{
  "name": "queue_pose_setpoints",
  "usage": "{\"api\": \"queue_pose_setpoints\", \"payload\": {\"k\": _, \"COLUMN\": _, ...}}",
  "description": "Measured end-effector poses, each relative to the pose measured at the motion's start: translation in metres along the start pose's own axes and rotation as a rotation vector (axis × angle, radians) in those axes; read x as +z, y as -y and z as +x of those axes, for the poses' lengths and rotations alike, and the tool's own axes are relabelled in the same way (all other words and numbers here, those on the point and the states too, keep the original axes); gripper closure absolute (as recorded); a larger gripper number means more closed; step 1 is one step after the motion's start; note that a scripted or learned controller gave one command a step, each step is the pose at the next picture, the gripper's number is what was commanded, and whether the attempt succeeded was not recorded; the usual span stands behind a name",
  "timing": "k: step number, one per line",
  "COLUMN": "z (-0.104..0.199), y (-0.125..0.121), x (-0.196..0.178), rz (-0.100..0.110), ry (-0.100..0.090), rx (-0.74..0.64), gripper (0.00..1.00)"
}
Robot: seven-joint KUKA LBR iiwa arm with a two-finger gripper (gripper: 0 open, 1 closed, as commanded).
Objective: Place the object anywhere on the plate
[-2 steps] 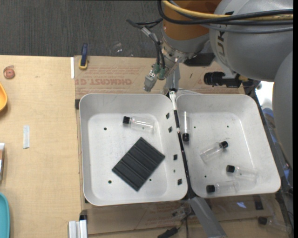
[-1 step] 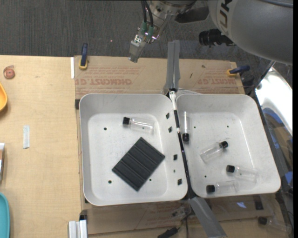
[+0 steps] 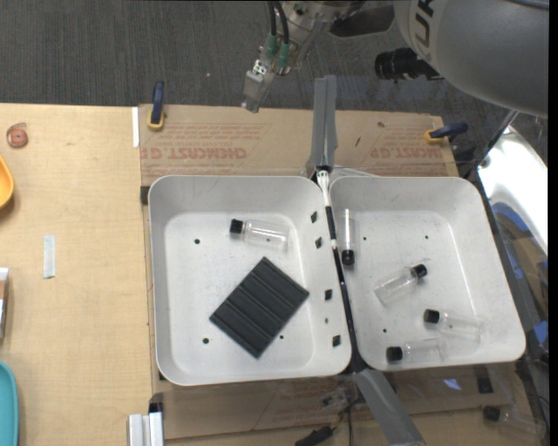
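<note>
Fingers [image 3: 336, 12] at top edge; ribbed black plate [image 3: 260, 307] near clear vial [image 3: 258, 232].

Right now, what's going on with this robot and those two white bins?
The arm is up at the top right, above the bins and not touching anything. In the left bin, one clear vial lies beside the dark ribbed plate, not on it. Four more vials lie in the right bin.

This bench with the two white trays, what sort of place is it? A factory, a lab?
Most likely a robotics lab. A robot arm hangs over two white trays, small capped vials lie scattered in them, and clamps pin cardboard to a wooden bench.
</note>
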State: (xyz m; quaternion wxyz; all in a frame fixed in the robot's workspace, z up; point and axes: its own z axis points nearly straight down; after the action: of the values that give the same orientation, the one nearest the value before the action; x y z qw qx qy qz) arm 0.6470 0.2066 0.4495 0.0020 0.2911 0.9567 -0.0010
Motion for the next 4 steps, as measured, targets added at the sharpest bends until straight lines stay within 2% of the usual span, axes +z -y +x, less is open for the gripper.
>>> {"api": "queue_pose_setpoints", "payload": {"k": 4, "z": -0.004, "y": -0.002, "x": -0.032, "rz": 0.002, "ry": 0.009, "rx": -0.004, "gripper": 1.00}}
